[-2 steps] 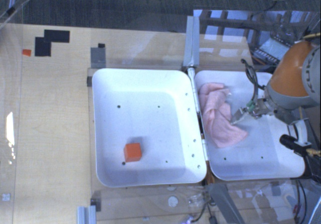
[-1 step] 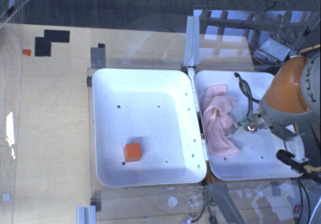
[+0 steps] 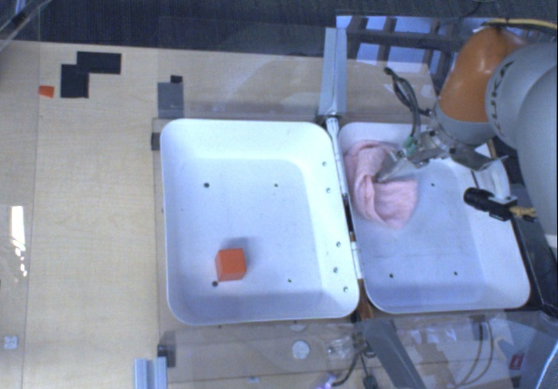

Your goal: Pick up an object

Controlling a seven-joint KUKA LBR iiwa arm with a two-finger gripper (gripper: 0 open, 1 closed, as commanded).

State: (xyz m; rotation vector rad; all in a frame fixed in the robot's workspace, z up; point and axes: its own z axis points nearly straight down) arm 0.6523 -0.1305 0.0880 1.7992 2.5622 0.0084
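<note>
A crumpled pink cloth point(image 3: 380, 187) lies in the right bin point(image 3: 453, 283), against its left wall near the back. My gripper point(image 3: 386, 173) reaches in from the right at a slant, its tip down on the cloth's upper middle. An orange-red cube point(image 3: 231, 264) sits in the left bin point(image 3: 253, 160), toward its front left, far from the gripper.
A metal divider post point(image 3: 332, 73) rises behind the seam between the two bins. The arm's grey body and orange band point(image 3: 471, 73) hang over the right bin's back right corner. A black cable piece point(image 3: 488, 201) juts over the right bin's right side.
</note>
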